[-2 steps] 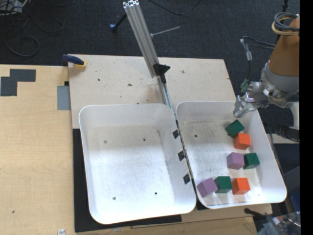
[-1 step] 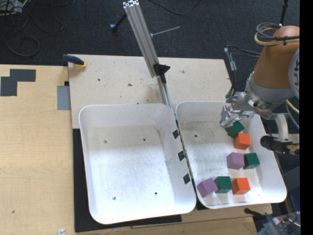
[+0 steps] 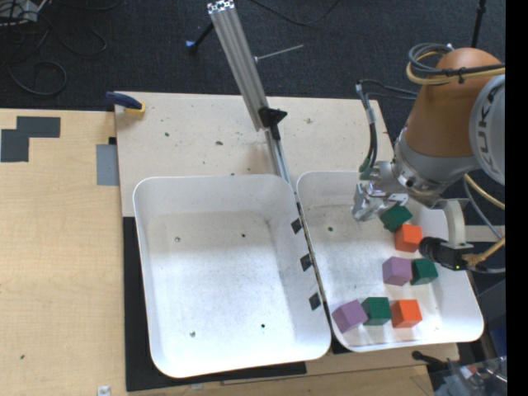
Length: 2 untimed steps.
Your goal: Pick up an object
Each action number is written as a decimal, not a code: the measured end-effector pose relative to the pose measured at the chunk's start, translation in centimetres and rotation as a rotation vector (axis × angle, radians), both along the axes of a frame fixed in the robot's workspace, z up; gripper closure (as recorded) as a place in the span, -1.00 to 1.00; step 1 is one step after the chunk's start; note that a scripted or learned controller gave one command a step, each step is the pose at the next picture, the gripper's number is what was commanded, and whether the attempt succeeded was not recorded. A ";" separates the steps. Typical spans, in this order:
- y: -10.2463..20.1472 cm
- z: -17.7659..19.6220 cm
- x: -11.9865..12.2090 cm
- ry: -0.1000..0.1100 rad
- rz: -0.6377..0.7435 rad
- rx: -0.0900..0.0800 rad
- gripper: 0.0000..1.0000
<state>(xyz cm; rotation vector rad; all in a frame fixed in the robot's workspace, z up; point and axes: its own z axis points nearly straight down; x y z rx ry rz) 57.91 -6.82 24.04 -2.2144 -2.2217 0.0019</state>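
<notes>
- The gripper [image 3: 368,207] hangs over the right bin [image 3: 342,246], just beside a green cube [image 3: 395,218]; from here I cannot tell whether it is released or clenched.
- To do this well, I'd centre over one cube that stands apart from its neighbours and descend straight.
- The blocks lie along the right bin's far-right and near sides.
- Count: three green cubes, two orange [image 3: 407,238], two purple [image 3: 397,271] — seven, I think.
- The left bin [image 3: 165,213] sits alongside.

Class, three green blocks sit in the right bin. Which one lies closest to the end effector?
The green block at the top of the group, just right of the end effector and above an orange block. The other two lie lower.
</notes>
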 end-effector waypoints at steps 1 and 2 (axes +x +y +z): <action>5.2 0.7 -1.8 0.001 0.002 0.000 1.00; 10.5 -1.0 -3.5 0.002 0.001 0.000 1.00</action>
